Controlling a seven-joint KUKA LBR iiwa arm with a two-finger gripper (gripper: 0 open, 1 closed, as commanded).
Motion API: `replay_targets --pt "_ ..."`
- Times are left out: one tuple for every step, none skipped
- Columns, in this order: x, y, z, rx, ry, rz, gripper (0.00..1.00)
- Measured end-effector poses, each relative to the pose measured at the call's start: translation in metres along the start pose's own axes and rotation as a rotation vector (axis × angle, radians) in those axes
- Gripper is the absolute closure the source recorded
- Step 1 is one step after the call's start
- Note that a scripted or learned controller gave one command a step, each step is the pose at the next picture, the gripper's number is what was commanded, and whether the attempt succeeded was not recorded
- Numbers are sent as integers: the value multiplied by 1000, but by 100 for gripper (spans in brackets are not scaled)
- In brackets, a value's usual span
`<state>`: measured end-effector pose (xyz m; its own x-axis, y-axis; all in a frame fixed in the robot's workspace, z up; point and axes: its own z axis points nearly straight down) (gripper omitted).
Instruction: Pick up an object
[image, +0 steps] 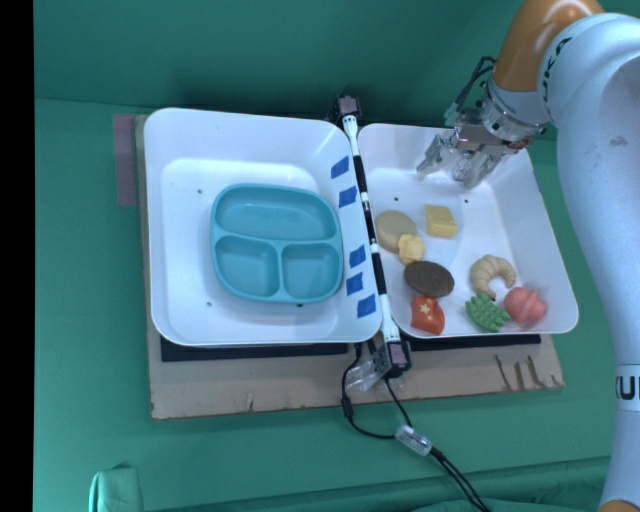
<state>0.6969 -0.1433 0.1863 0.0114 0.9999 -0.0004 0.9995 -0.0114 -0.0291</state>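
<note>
End effector (458, 165) over far part of right bin (520, 215), fingers spread apart, nothing between them. Nearest candidate: yellow block (440, 221), lying in bin just toward camera and slightly left of end effector. Other food pieces farther toward near edge.

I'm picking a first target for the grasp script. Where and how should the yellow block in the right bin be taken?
Probably straight down from above, closing across the two flat opposite sides of the yellow block. It lies flat, squarish and low, apart from the tan oval piece on its left and with bare bin floor to its right, so fingers should fit. The hand hangs just beyond it.
</note>
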Motion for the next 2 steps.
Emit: replay_targets --pt "-4 2 -19 -11 -14 4 100" --pt "-4 2 -19 -11 -14 4 0"
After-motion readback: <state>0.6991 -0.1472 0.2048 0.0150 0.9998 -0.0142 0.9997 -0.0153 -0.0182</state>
